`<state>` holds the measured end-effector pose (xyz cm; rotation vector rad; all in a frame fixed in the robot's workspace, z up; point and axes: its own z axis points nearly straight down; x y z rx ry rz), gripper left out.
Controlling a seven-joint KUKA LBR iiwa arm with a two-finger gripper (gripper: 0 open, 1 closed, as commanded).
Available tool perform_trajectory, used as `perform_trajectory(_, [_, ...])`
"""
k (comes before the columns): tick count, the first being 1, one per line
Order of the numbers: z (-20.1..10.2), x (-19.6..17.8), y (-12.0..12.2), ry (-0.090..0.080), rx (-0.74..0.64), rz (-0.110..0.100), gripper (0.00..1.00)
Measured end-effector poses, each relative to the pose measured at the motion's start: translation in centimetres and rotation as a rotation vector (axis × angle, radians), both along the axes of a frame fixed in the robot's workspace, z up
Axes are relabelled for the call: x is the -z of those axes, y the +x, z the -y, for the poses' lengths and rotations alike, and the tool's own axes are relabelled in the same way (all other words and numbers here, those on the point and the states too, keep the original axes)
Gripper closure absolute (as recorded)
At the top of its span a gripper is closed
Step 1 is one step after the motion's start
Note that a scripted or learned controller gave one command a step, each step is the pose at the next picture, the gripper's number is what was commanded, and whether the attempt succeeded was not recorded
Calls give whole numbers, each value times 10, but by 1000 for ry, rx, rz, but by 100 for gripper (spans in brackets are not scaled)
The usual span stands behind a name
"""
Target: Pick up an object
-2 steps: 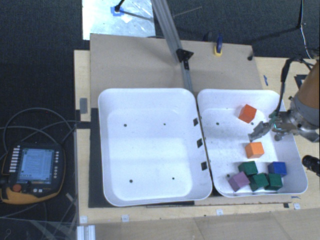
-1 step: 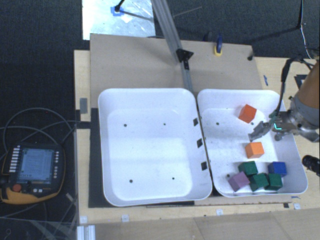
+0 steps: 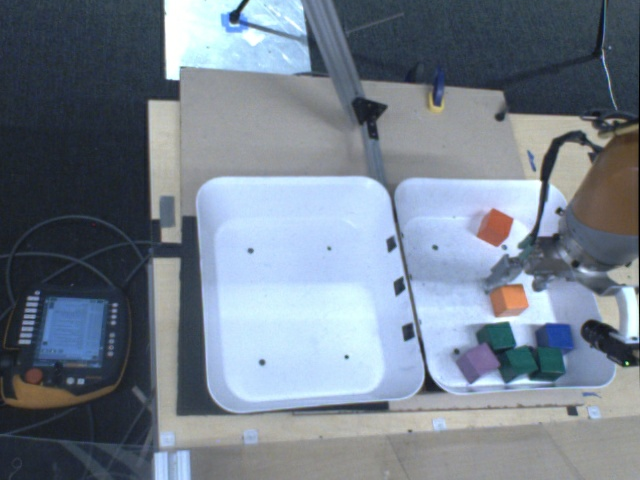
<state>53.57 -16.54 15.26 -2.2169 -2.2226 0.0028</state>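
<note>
The right bin (image 3: 440,238) holds several small blocks. An orange cube (image 3: 494,226) lies near its back, and a lighter orange block (image 3: 509,300) sits mid-bin. Along the front wall are a purple cube (image 3: 477,362), three green cubes (image 3: 497,336) (image 3: 518,362) (image 3: 549,363) and a blue cube (image 3: 555,337). My gripper (image 3: 506,273) reaches in from the right, pointing left, its tip right over the back edge of the lighter orange block. Nothing is visibly held in it.
The left bin (image 3: 215,268) stands beside the right one, sharing a middle wall. A metal pole (image 3: 340,58) slants over the back of the bench. A teach pendant (image 3: 65,346) with cables lies on the floor at the left.
</note>
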Motion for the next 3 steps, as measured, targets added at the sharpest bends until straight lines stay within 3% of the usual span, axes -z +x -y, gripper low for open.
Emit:
perform_trajectory(1, [1,56,-10,0,1,-1,0])
perform_trajectory(2, [3,59,-8,-4,1,9,0])
perform_trajectory(3, [2,50,-8,-2,-2,10,100])
